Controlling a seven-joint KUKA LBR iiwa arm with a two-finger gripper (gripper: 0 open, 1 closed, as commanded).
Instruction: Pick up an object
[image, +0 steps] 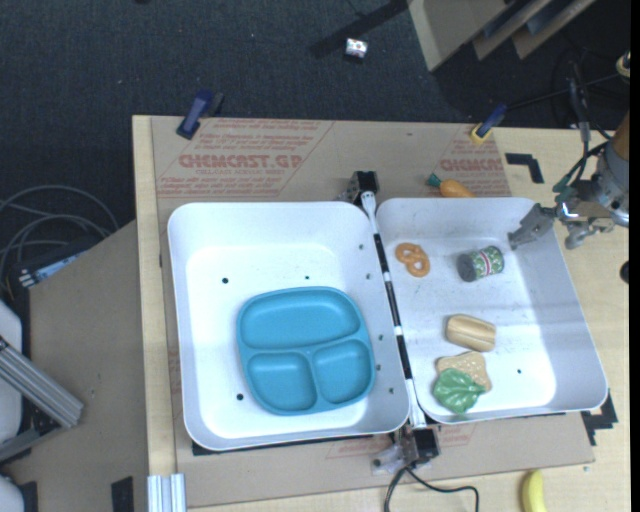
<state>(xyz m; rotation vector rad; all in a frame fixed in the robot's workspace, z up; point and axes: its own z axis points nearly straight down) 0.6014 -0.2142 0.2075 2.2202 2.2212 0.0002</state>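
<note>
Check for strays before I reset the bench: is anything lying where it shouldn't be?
Yes. A toy carrot lies on the bench just behind the right bin, and a banana sits at the bench's front edge, both outside the bins. Inside that bin, the small can lies on its side.

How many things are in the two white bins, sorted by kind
Blue divided tray: 1
Pretzel: 1
Small can: 1
Bread roll: 1
Green leafy sandwich piece: 1
Total: 5, the tray in the left bin, the other four in the right bin.
</note>
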